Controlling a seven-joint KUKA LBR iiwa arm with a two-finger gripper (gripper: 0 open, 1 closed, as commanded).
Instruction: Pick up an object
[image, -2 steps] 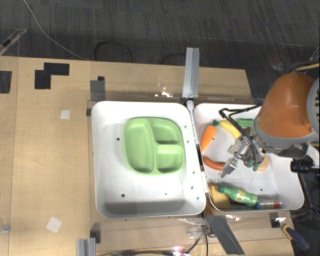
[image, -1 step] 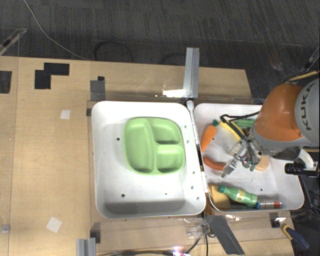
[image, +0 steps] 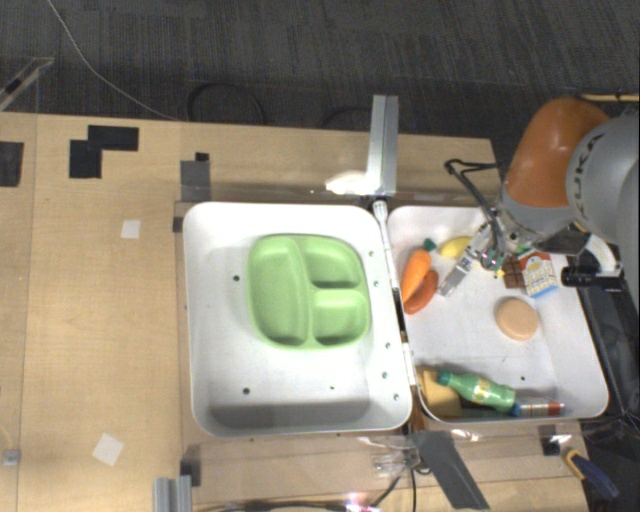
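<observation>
In the right bin (image: 590, 350) my gripper (image: 455, 276) hangs low at the upper left part, between an orange carrot (image: 418, 279) on its left and a yellow piece (image: 455, 246) just behind it. It is close to the carrot, and I cannot tell whether it touches either one. A tan round disc (image: 517, 320) lies to its lower right. A small red, white and blue carton (image: 538, 274) sits to the right, under the wrist. A green bottle (image: 482, 391) lies along the bin's front wall.
The left bin (image: 215, 390) holds a green divided tray (image: 305, 290). A brownish piece (image: 441, 393) and a red-tipped pen (image: 541, 408) lie beside the bottle. The grey arm with its orange band (image: 548, 150) leans over the right bin's back right corner.
</observation>
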